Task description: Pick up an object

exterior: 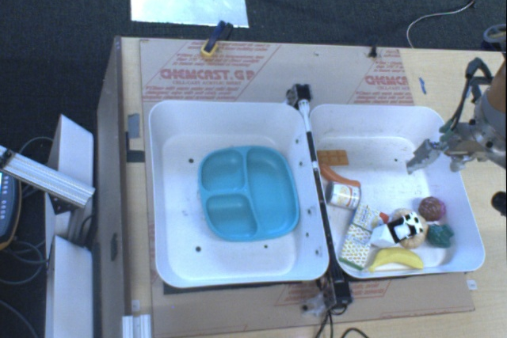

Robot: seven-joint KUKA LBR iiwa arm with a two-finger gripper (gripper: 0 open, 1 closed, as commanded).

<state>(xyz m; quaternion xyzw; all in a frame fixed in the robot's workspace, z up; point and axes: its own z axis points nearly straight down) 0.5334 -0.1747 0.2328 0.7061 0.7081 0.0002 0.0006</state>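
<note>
right bin (380,131) rear open, toys (400,237) crowding front

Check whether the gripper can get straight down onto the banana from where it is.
Probably yes: the banana lies uncovered at the right bin's near edge, and the gripper hovers above the same bin.

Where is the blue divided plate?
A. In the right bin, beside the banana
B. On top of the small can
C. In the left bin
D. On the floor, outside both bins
C: the blue plate lies flat, alone, inside the left bin; the banana lies in the right bin.
</note>
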